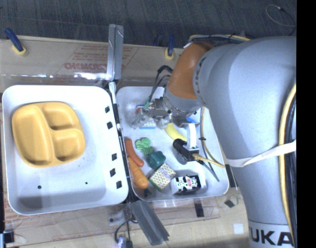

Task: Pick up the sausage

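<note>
From where I stand the grey arm [251, 97] comes in from the right and bends down over the right bin [129, 99], its orange band [183, 76] above the bin's far end. The jaws hang low at the far left part of that bin, tangled up with cables and small coloured bits, and I cannot tell whether they are open or closed; nothing shows plainly between them. The sausage [133, 153], which I take to be the reddish-brown piece, lies on the bin floor along the left wall, nearer the camera than the jaws and apart from them. An orange piece [140, 177] lies just beyond its near end, in line with it, and the two seem to touch. Just beside the sausage sits a small green toy [143, 144], with a teal piece [156, 159] next to that. A checkered box [163, 176] and a black-and-white carton [187, 183] sit in the near part of the bin. A yellow piece [175, 132] lies under the wrist. The left bin [59, 185] holds a yellow divided tray [46, 133] in its far half. Both bins rest side by side on the bench [54, 61]
</note>
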You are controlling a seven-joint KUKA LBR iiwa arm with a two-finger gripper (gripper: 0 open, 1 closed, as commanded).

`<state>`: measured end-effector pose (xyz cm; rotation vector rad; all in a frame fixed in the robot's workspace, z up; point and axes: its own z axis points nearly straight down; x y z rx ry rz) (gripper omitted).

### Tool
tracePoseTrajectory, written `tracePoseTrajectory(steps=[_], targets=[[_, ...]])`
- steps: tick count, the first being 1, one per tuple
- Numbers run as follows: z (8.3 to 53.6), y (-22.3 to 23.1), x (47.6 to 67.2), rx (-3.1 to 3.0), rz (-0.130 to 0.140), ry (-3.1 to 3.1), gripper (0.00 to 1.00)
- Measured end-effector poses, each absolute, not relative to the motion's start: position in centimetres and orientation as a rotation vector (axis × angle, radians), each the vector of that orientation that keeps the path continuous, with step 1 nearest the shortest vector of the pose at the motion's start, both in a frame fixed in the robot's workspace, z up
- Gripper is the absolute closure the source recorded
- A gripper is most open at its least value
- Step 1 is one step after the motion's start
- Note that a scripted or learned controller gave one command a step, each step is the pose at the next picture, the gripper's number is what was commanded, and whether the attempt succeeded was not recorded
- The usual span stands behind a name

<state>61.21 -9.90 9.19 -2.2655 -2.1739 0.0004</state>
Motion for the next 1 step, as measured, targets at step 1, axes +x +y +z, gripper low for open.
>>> tracePoseTrajectory(steps=[1], targets=[[9.23, -9.14, 65.70, -2.471, 0.001, -1.939, 0.00]])
